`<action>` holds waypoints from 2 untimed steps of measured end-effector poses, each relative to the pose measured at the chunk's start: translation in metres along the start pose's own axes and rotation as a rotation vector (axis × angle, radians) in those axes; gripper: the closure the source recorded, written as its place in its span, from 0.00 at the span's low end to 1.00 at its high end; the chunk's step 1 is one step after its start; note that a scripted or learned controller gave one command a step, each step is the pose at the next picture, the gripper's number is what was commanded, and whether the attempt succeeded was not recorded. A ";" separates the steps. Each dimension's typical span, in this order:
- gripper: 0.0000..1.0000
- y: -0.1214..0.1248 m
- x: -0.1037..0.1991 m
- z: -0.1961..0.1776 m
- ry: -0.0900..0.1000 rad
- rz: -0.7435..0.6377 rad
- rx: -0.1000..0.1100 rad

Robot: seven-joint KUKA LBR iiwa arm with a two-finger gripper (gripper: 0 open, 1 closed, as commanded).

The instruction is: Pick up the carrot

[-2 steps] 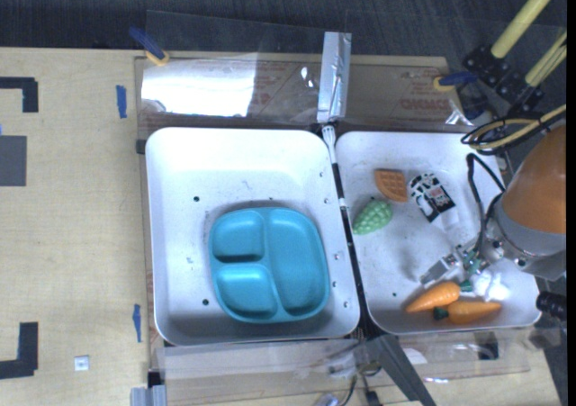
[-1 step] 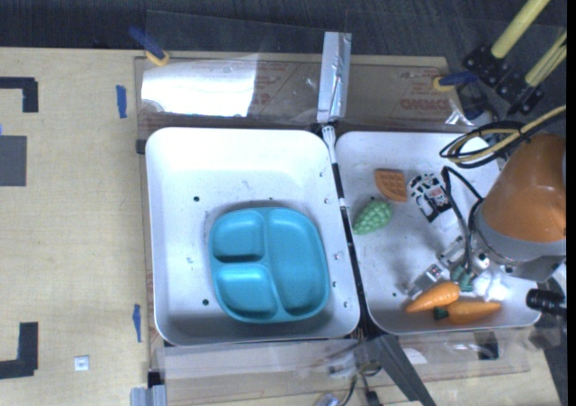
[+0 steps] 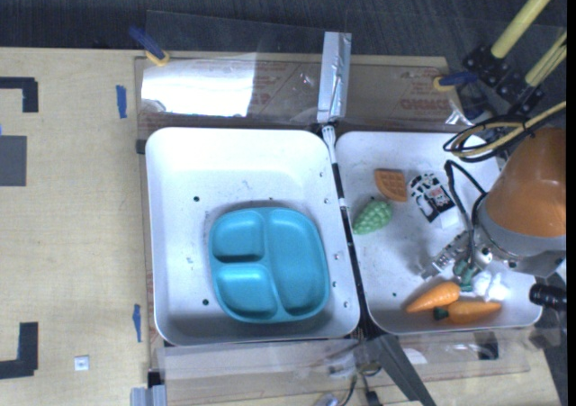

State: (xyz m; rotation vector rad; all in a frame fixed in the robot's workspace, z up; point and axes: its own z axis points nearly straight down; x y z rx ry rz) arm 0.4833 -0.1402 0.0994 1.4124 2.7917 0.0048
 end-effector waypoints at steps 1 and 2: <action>0.00 0.000 0.000 0.001 0.001 0.000 0.001; 0.00 0.004 0.009 0.012 0.003 0.458 0.004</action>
